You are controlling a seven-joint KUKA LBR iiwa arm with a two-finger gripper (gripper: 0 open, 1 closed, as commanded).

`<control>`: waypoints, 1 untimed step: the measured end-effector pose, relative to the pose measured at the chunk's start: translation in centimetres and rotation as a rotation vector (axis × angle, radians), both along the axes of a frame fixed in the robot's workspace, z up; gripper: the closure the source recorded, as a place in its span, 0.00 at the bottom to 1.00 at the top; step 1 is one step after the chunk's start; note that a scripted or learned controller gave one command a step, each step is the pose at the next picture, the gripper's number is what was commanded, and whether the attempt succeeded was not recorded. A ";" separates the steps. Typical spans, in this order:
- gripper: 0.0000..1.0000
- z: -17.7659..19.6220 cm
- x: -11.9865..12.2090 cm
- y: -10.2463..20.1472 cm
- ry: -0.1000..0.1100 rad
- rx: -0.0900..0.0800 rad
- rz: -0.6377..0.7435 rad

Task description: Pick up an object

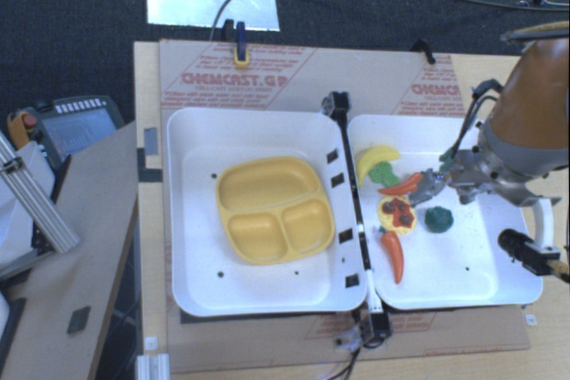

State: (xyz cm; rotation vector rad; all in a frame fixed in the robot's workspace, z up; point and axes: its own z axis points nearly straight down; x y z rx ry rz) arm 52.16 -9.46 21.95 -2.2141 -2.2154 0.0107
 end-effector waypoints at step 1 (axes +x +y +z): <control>0.00 0.6 0.3 0.0 -0.012 -0.001 0.002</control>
